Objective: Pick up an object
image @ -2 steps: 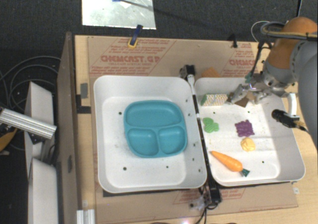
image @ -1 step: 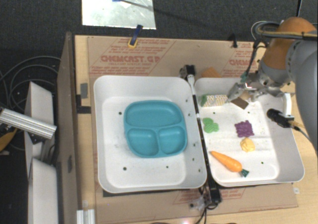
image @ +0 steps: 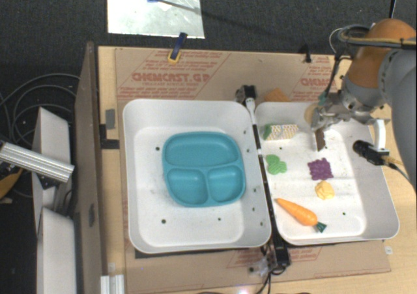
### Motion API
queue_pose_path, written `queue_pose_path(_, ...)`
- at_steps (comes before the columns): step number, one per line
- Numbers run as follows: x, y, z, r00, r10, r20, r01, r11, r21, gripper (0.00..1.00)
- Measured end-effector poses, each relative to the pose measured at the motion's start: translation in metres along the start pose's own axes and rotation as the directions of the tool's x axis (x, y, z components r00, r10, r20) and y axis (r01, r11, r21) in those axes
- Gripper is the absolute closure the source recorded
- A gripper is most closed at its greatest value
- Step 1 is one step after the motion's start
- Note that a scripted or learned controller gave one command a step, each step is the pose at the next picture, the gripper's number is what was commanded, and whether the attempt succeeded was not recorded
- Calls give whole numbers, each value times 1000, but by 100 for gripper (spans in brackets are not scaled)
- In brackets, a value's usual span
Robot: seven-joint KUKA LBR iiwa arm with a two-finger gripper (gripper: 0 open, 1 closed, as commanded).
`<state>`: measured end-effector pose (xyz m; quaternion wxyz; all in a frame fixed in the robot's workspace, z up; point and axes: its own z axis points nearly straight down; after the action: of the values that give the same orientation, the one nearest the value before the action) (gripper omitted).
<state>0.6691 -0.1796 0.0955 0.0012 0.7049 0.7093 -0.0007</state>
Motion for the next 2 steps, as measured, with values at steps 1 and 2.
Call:
queue_pose_path(1, 4, 1, -81, 1000, 1, -1, -1, 1000, -7, 100)
queue_pose_path(2, 31, -16, -123, 1000, 0, -3, 0, 1000, -3, 100)
